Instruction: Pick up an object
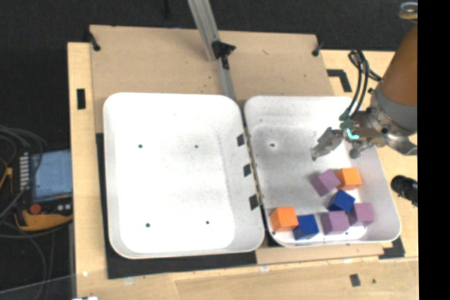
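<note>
My gripper (340, 145) hangs over the right bin (295, 119), its two fingers spread apart with nothing between them. Just below it lie a purple block (325, 181) and an orange block (350, 177). Further toward the bin's front edge sit a blue block (342, 201), another purple block (335, 222), a small purple block (364, 213), a blue block (306, 226) and an orange block (284, 218).
The left bin (176, 172) lies beside the right one, joined by black clips (247, 170). A slanted metal pole (200, 7) rises behind the bins. Cables and a small device (46, 183) rest off the bench at left.
</note>
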Robot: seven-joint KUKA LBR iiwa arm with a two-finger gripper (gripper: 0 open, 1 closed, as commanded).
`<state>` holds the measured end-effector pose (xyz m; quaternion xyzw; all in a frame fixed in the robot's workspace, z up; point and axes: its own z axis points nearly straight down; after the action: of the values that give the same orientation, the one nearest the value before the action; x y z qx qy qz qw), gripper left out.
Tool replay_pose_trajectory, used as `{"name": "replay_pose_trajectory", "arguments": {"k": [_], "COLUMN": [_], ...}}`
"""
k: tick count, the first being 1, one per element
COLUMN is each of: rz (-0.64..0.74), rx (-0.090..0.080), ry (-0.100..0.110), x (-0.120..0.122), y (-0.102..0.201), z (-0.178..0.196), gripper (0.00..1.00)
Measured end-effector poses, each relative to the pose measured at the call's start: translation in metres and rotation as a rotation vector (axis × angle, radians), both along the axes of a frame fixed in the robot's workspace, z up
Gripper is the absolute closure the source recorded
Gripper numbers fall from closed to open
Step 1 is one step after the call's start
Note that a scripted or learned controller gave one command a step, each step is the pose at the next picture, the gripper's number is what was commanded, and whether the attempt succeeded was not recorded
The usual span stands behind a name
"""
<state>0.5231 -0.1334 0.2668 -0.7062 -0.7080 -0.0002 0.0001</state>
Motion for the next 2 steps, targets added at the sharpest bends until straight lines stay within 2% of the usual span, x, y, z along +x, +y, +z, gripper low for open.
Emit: {"name": "replay_pose_trajectory", "arguments": {"k": [1, 2], "rz": [-0.003, -0.004], "rx": [0.0, -0.001], "ry": [-0.002, 0.004], "x": [0.0, 0.001], "y": [0.0, -0.005], "z": [0.0, -0.043], "gripper": [0.0, 0.0]}}
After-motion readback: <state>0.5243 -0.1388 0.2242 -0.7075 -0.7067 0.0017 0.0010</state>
